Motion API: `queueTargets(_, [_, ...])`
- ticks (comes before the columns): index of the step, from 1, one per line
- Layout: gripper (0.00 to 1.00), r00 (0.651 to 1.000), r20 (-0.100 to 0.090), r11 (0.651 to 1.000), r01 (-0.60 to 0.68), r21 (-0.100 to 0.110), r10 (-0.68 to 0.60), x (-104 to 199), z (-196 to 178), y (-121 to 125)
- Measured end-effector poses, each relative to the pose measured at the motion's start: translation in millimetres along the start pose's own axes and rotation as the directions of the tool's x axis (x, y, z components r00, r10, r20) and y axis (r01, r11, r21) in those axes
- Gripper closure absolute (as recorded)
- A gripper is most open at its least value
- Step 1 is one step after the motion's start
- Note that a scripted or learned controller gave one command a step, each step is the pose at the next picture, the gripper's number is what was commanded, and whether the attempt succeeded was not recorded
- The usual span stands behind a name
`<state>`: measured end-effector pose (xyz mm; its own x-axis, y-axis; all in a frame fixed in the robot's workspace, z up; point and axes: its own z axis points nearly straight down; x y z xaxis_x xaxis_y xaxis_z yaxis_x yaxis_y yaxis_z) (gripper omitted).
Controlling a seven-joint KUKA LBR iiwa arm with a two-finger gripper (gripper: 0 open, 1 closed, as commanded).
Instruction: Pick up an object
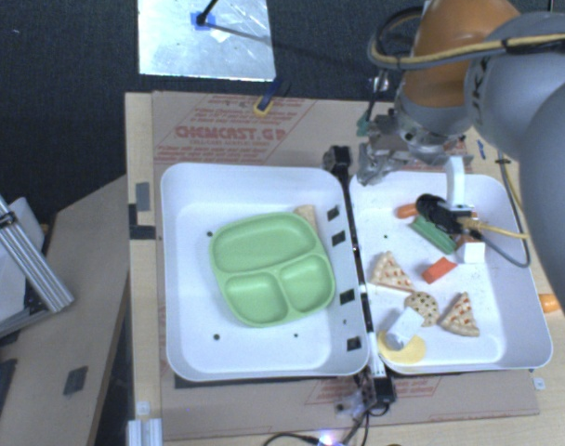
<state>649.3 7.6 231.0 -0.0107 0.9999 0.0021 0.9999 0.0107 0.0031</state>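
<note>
My gripper [374, 163] hangs over the far left corner of the right bin [515, 342], above the divider between the bins, with nothing seen in it. In that bin lie two pizza slices [391, 272] [460, 314], a round cookie [420, 305], a white block [405, 324], a yellow crescent [403, 349], an orange-red block [440, 269], a green stick [433, 233] and a small orange piece [406, 211]. All of them sit nearer the camera than the gripper.
A green divided plate [270, 268] fills the middle of the left bin [185, 249], with a tan piece [306, 214] at its far edge. A small white cube [472, 251] lies by the orange-red block. A foil sheet [206, 26] lies behind the bench.
</note>
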Motion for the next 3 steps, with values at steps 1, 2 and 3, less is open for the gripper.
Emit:
queueTargets(1, [1.0,1.0,0.001,1.0,-0.002,0.001,0.002,51.1,-4.0,-7.1])
queueTargets(2, [1.0,1.0,0.002,1.0,-0.005,0.002,0.005,58.5,16.8,-6.1])
queueTargets(3, [1.0,1.0,0.001,1.0,-0.004,0.001,0.004,59.8,-1.2,-11.0])
